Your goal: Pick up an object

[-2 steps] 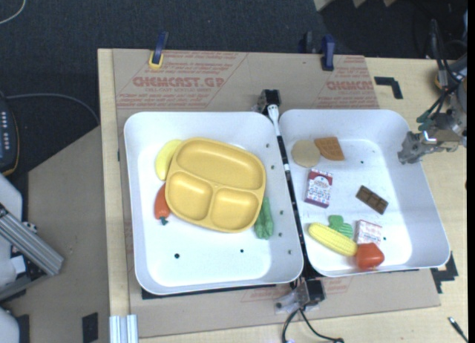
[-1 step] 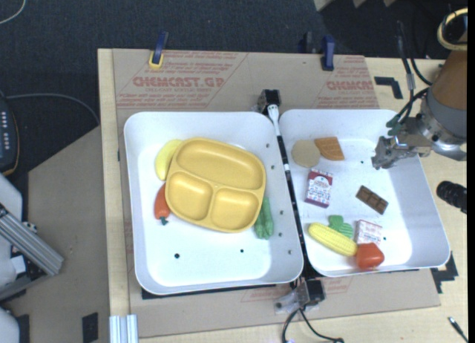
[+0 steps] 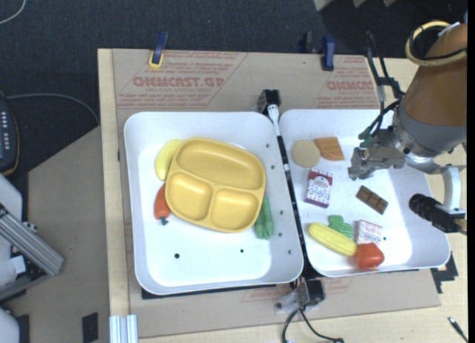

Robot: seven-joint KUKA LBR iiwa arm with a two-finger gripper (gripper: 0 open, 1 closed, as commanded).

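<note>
- Dark carpet surrounds my table (image 3: 223, 74), its cardboard-brown top clamped at the far edge and carrying two shallow white bins side by side.
- Left bin (image 3: 141, 208): a yellow divided tray (image 3: 215, 183) lies in the middle, with a yellow piece (image 3: 165, 157) and a red-orange piece (image 3: 161, 204) tucked at its left edge and a green piece (image 3: 264, 221) at its right.
- Right bin (image 3: 423, 249): a round tan disc (image 3: 305, 153) and an orange cracker-like square (image 3: 329, 148) at the far end, a small red packet (image 3: 319, 188) below them, a brown bar (image 3: 372, 200) toward the middle — and near the front rim a toy corn cob (image 3: 332, 238), a green piece (image 3: 341, 224), a small white-and-pink packet (image 3: 369, 230) and a red tomato-like toy (image 3: 369, 256).
- My arm reaches in from the right; the tool (image 3: 369, 162) hangs over the right bin, just above the brown bar and right of the cracker.
- Tool state: I cannot tell how it stands from this angle, and I see nothing carried in it.
- Progress, as I judge it: no object is lifted — every item lies in its bin. The approach looks made; the descent, the grasp and the lift are left, with the brown bar the nearest candidate.
</note>
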